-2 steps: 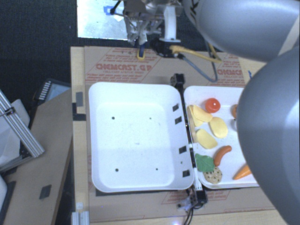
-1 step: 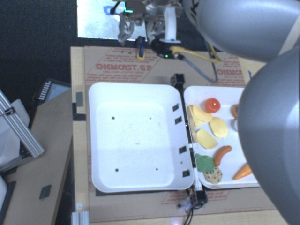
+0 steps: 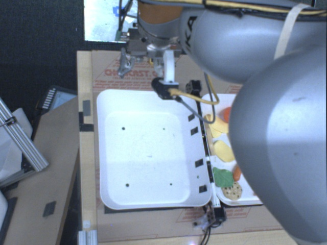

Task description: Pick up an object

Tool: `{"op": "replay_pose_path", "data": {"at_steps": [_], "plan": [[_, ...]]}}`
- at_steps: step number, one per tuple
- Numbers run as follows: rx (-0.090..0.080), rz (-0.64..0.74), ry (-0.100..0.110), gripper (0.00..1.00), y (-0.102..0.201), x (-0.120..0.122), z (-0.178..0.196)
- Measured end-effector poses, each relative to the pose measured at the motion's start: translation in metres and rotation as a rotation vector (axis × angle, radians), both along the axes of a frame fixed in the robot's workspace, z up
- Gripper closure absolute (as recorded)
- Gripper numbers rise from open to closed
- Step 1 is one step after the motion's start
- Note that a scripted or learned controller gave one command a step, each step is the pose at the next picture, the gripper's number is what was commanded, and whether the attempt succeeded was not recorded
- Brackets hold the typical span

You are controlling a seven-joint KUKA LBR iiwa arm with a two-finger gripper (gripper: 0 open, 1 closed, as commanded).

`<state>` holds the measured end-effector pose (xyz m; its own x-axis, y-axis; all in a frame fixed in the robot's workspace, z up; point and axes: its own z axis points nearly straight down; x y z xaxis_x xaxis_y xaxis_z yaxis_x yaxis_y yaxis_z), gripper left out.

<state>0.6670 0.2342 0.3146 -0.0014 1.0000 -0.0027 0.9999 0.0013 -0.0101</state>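
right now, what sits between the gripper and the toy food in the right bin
In the camera view, the gripper hangs above the left bin's far rim. Between it and the toy food lie that bin's far right corner and the clipped divider.

Left bin (image 3: 148,152) floor open and reachable, right bin (image 3: 240,200) crowded with toy food (image 3: 223,149), grey arm (image 3: 276,137) overhanging it

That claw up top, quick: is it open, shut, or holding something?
Gripper: open, holding nothing, its fingers spread above the far edge of the left bin.
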Motion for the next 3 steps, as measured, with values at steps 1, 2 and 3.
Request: {"op": "replay_pose_path", "data": {"at_steps": [1,2,3], "plan": [[-0.002,-0.001,0.005,0.0,-0.001,-0.006,-0.152],[0.0,0.0,0.003,0.0,0.0,-0.112,-0.233],[0.003,0.0,-0.006,0.0,0.001,-0.183,-0.23]]}}
